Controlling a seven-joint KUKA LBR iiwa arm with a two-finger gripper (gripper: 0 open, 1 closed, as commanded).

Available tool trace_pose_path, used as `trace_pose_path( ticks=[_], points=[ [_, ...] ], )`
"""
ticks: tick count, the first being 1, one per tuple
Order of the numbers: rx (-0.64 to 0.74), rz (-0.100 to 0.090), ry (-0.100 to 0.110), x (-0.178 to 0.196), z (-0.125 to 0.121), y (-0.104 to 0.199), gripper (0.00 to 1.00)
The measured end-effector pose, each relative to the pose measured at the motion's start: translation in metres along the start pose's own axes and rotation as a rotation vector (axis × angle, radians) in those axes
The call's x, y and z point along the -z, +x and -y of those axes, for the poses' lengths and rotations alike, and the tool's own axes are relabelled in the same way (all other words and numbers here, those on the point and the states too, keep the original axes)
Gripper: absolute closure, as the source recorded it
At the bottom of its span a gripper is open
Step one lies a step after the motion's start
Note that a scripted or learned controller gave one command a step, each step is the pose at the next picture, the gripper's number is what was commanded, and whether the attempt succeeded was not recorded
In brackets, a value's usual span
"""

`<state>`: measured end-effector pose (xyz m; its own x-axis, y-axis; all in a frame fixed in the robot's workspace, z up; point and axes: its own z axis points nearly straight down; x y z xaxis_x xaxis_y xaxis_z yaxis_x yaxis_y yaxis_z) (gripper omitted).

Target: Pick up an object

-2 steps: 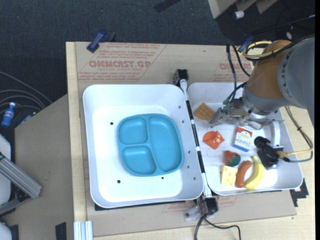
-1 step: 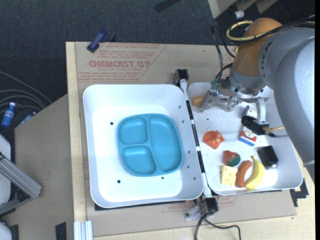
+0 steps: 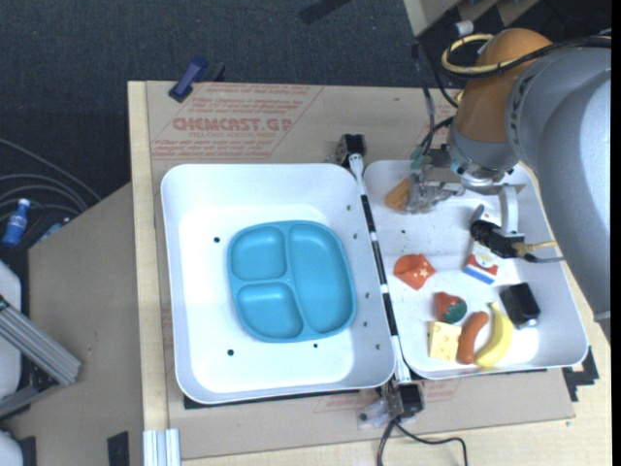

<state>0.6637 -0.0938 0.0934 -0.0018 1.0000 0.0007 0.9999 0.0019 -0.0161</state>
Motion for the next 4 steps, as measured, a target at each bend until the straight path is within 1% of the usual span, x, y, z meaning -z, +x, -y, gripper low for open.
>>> trace_pose_path(
  ticks=[1,2,3,4],
  points=[
    [0.000,0.001,0.004,-0.001,0.001,-0.001,0.00],
    [0.000,0.002,0.005,-0.010,0.001,0.000,0.00],
    [0.000,0.000,-0.001,0.000,0.000,0.002,1.00],
    [0.000,0.001,0.003,-0.001,0.001,0.001,0.00]
  ],
)
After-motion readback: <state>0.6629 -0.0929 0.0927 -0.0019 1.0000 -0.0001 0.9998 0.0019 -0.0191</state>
